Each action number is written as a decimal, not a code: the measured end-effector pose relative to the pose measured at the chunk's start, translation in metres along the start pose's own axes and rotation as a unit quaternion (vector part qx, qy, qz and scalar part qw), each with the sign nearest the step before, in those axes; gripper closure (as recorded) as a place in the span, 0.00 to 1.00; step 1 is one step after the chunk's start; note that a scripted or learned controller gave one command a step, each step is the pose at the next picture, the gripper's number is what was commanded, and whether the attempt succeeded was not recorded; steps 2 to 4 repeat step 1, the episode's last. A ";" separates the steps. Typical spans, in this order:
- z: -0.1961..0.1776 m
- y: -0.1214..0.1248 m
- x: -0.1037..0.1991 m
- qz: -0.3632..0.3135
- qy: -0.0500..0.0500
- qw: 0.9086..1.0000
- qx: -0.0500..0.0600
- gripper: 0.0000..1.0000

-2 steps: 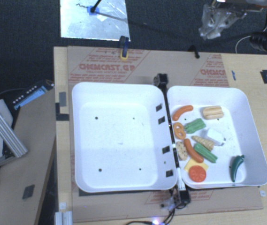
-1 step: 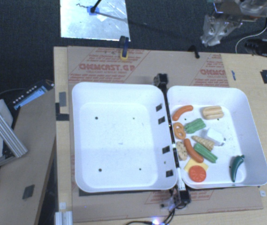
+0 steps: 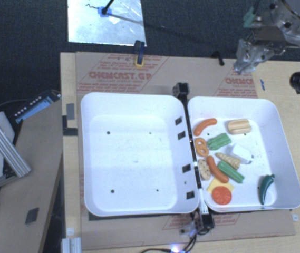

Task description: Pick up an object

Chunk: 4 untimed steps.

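The right bin (image 3: 284, 136) holds several toy foods. Among them are an orange sausage (image 3: 205, 125), a bread roll (image 3: 239, 126), a pretzel (image 3: 201, 146), a green bean pod (image 3: 219, 140), a white block (image 3: 242, 153), a red tomato (image 3: 222, 195) and a dark green pepper (image 3: 265, 186). My gripper (image 3: 249, 63) hangs high above the bench, beyond the far edge of the right bin and well apart from every item. I see nothing in it.
The left bin (image 3: 86, 141) lies beside the right one, with a black hinge strip (image 3: 189, 152) between them. A silver sheet (image 3: 105, 15) lies at the far left, with a yellow clamp (image 3: 139, 54) below it. An aluminium rail (image 3: 2, 146) stands at the left.
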<state>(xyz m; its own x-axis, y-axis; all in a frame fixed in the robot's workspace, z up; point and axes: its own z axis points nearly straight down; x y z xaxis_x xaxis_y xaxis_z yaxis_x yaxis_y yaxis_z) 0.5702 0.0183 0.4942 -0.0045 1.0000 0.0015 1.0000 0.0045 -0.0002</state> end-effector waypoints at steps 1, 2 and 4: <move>0.088 0.067 -0.047 0.003 -0.001 1.000 -0.002 1.00; 0.088 0.067 -0.047 0.003 -0.001 1.000 -0.002 1.00; 0.088 0.067 -0.047 0.003 -0.001 1.000 -0.002 1.00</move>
